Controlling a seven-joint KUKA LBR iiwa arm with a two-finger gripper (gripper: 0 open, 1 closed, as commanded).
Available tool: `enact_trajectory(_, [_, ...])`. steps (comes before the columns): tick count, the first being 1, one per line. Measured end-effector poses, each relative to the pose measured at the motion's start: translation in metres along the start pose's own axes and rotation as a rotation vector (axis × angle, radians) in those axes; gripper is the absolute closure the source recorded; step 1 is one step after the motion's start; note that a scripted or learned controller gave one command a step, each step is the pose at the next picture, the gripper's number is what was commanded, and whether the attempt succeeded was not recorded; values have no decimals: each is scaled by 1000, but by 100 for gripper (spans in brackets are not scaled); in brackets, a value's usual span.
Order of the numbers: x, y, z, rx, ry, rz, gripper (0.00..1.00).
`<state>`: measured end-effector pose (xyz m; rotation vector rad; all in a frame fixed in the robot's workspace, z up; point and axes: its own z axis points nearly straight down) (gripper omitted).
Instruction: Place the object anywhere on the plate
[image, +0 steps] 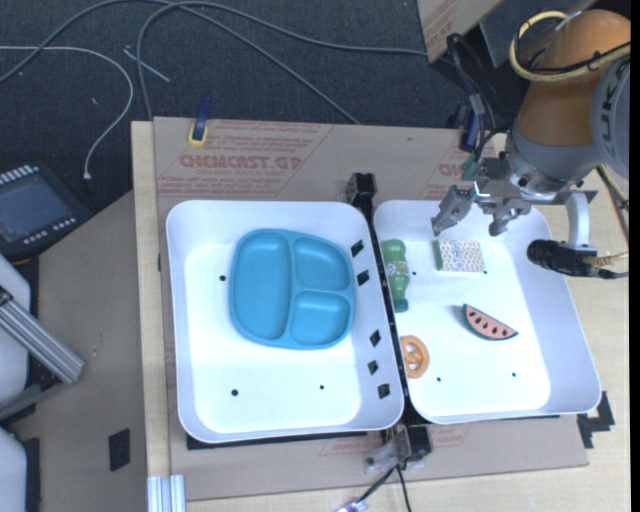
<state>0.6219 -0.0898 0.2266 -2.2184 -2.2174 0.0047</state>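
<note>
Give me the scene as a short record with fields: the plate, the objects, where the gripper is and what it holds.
plate: blue, three compartments, in the left bin, nothing on it
right bin: bottle, patterned pad, watermelon slice, pretzel
gripper: above the right bin's far edge, jaws spread, nothing between them
nearest object to gripper: patterned pad
task state: no object on the plate yet

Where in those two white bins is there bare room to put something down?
Left bin: bare floor all round the blue plate. Right bin: its near right corner, beyond the watermelon slice. Crowded along the divider: green bottle, pretzel, patterned packet.
</note>
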Motion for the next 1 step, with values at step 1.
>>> enact_trajectory(1, [-2,2,42,-1,0,0,0])
